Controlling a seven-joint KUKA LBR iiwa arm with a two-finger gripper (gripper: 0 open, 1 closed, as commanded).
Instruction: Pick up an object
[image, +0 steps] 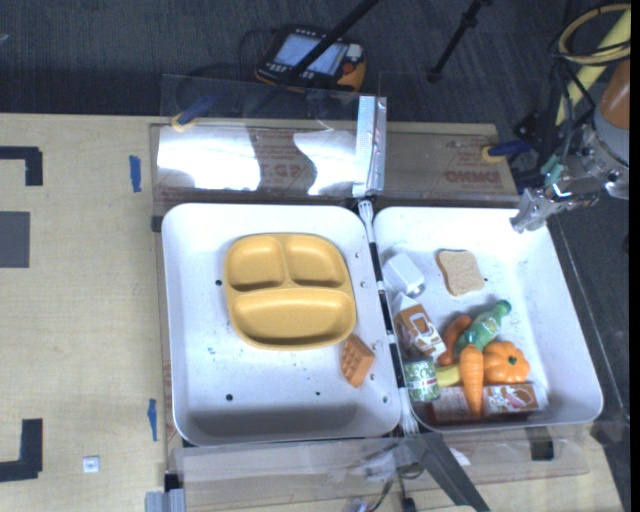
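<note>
At the near edge of the right bin (575, 330) a flat red packet (500, 400) is lying against the front wall, with a carrot (472, 378) resting across it and an orange pepper (505, 362) sitting just beside the carrot. A small green-labelled can (421, 381) is standing at the divider, a brown box (418, 332) lying just behind it. A green bottle (487, 324) is leaning near the pepper. In the left bin (190, 330) an orange waffle-like piece (356, 360) is lying near the divider, just in front of the yellow divided plate (289, 290). Farther back in the right bin, a white block (404, 272) and a slice of bread (460, 271) are lying apart. The gripper (530, 212) is hovering over the far right corner, holding nothing; how its jaws are standing cannot be told
</note>
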